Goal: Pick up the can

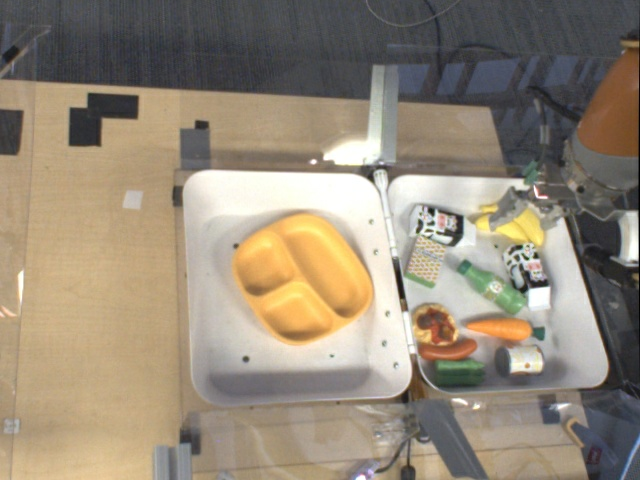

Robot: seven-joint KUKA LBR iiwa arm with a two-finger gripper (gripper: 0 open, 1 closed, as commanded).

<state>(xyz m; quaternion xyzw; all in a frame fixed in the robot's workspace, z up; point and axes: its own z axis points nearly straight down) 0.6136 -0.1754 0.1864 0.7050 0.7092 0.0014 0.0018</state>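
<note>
The can (520, 360) is small, with a pale label and metal ends. It lies on its side in the front right corner of the right bin (590, 348), just below an orange carrot (498, 329). My gripper (520, 204) hangs over the back right of that bin, above a yellow banana (518, 228), far behind the can. The grey wrist and orange band rise from it toward the right edge of the view.
The right bin also holds two cow-patterned cartons (437, 225) (525, 265), a green bottle (490, 283), a patterned box (427, 261), a red sausage (447, 348) and a green vegetable (458, 371). A yellow divided tray (300, 276) lies in the left bin (210, 368).
</note>
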